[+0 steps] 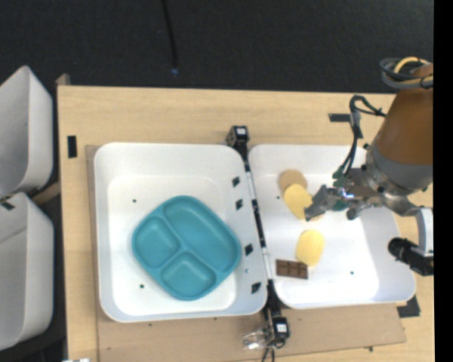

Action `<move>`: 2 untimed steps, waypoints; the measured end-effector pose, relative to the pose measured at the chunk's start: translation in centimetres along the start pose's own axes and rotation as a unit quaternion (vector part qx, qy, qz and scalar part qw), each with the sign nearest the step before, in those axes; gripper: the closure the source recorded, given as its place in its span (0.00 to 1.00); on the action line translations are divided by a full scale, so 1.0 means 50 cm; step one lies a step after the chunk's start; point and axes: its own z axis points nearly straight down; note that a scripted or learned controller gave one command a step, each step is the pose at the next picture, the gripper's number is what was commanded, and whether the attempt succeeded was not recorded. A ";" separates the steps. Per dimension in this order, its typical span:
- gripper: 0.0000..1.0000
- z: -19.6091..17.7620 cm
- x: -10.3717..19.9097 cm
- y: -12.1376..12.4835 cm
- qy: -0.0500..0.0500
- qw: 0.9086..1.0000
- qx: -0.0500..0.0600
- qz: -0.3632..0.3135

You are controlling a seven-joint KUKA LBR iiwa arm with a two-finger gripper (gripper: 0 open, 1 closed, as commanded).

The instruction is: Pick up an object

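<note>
In the right bin (362,289) lie several small items. A tan round piece (291,179) sits at the back left, with a yellow piece (295,200) just in front of it. Another yellow piece (311,246) lies nearer the front, and a flat brown bar (292,269) rests by the bin's front left corner. My gripper (322,203) reaches in from the right and hangs low, right beside the upper yellow piece on its right side. Whether it touches that piece is unclear.
The left bin (113,292) holds a teal divided plate (185,246). A black divider rail (251,210) with clips runs between the bins. The arm's grey and orange body (404,149) covers the right bin's far right corner.
</note>
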 end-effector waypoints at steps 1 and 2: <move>0.00 -0.011 0.001 0.004 -0.001 1.000 -0.006 -0.002; 0.00 0.114 -0.007 0.010 -0.001 1.000 -0.003 0.000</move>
